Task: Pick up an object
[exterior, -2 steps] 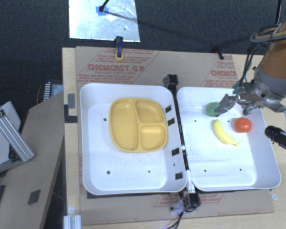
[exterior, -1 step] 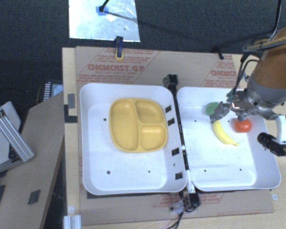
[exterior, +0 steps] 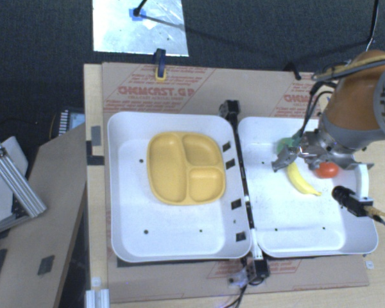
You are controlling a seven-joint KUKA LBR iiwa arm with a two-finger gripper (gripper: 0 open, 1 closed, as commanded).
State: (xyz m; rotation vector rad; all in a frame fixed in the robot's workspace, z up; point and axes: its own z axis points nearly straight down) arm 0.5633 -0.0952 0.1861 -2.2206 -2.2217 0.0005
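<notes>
Pickup not yet done: claw [exterior: 294,157] low in right bin [exterior: 308,236], grip state unclear (cannot tell), banana [exterior: 303,180] lying just below it, tomato [exterior: 326,169] beside.

A yellow plastic divided plate [exterior: 185,167] with three compartments lies in the left shallow white bin [exterior: 125,236], near its centre. Both bins rest on a brown cardboard sheet with red print [exterior: 173,85]. At twelve o'clock from the plate — beyond the cardboard — a shiny silver foil square [exterior: 115,18] lies on dark carpet [exterior: 38,43].
</notes>
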